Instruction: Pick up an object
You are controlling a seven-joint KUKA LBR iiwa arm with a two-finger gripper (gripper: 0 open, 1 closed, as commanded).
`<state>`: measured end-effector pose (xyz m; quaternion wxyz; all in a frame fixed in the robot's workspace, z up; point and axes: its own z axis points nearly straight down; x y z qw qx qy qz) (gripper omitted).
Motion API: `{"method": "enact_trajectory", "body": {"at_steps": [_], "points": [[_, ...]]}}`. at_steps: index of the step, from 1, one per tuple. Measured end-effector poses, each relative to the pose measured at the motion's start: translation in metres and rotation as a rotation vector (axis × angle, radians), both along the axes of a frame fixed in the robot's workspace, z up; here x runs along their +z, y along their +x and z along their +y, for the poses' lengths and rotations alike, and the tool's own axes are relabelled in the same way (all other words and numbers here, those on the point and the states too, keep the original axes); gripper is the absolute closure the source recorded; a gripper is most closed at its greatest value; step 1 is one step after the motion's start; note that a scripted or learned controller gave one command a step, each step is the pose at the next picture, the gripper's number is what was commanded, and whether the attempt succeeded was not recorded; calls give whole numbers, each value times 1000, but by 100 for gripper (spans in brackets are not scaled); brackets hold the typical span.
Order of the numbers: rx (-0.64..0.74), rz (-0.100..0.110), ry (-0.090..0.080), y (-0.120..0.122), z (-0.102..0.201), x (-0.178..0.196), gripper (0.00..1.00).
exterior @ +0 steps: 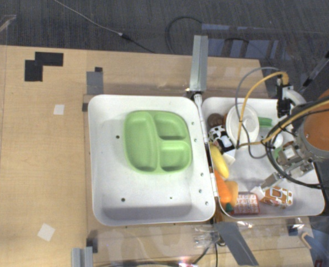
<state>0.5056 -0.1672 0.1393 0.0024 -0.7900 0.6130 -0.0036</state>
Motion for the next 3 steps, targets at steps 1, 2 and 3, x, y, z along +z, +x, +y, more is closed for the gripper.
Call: {"method": "enact_trajectory", "body": {"at_steps": [1,2,3], "points": [[235,-5,0,60,32,-50,0],[172,-49,-10,-2,40,-42,0],[548,2,-4,31,-23,-9,0]]}}
